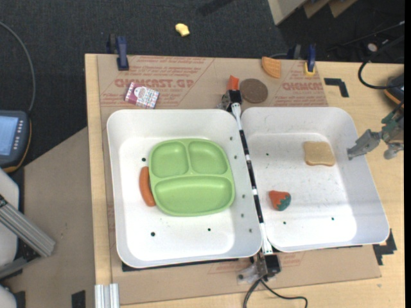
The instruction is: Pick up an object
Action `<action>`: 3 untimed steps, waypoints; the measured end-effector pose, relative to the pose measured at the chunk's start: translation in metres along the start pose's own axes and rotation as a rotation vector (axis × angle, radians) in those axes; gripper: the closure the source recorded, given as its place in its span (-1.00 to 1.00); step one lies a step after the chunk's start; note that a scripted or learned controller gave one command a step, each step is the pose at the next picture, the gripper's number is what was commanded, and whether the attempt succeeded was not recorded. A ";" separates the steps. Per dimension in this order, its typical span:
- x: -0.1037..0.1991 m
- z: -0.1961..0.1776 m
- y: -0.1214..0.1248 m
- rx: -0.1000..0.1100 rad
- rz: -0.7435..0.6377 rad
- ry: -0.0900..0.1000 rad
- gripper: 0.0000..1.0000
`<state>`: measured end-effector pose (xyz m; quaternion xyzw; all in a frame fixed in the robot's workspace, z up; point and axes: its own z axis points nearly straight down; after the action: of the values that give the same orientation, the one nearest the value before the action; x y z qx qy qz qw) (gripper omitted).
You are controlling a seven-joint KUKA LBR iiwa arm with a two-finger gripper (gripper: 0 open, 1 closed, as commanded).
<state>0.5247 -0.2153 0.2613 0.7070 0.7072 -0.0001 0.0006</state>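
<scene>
- On my screen the left bin (128,172) holds a green divided plate (191,177), lying flat near the middle.
- An orange sausage-shaped piece (146,186) lies against the plate's left edge, on the bin floor.
- Behind the left bin, on the desk (186,76), I see a small pink-and-white packet (142,95).
- Where the two bins meet at the back, a brown round disc (253,90) rests on the desk, with a small orange piece (234,82) just beside it on its left.
- Further right on the desk sits an orange wedge (271,67), near a blue clamp (310,58).
- In the right bin (359,217), a red-and-green strawberry-like toy (279,199) lies near the front left.
- A tan slice of bread (319,153) lies toward the back of that bin, well apart from the strawberry toy.
- The jaws (363,144) sit over the right bin's right rim, just right of the bread; nothing is between them, though I cannot tell how far they stand open.
</scene>
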 end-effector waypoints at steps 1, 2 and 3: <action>0.024 0.041 0.062 -0.002 -0.005 0.000 -1.00; 0.036 0.175 0.083 0.007 -0.002 0.003 -1.00; -0.009 0.154 0.094 0.000 0.002 0.003 -1.00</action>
<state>0.6188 -0.2245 0.1073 0.7075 0.7067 0.0011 -0.0003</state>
